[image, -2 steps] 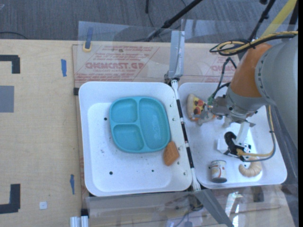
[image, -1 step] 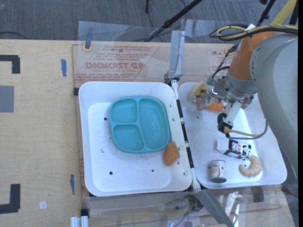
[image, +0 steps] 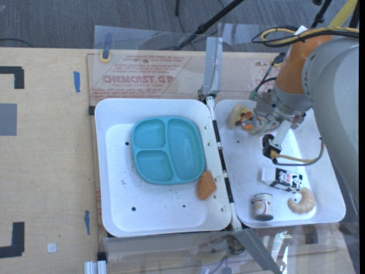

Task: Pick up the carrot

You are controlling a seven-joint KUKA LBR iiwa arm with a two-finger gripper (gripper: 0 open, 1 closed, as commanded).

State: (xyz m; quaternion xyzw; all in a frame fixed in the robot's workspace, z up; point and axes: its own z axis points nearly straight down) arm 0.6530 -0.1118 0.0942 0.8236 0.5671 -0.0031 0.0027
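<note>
At the lower edge of the right bin (image: 246, 170) stand a small can (image: 262, 206) and a pale curled pastry (image: 302, 201), with a white box (image: 283, 178) just above them. Across the divider, an orange-brown lump (image: 206, 185) lies in the left bin (image: 114, 153) against the lower right rim of a teal divided plate (image: 168, 149).

Farther up, in the upper left corner of the right bin, a small orange piece that I take for the carrot (image: 247, 124) sits against a pale yellow thing (image: 237, 116). The gripper (image: 261, 123) hangs just to its right. Whether it is apart or together cannot be told, and nothing shows in its grasp.

This looks like the approach step, with the grasp not yet made. The next move calls for closing on the orange piece alone, clear of its yellow neighbour and the bin wall.
</note>
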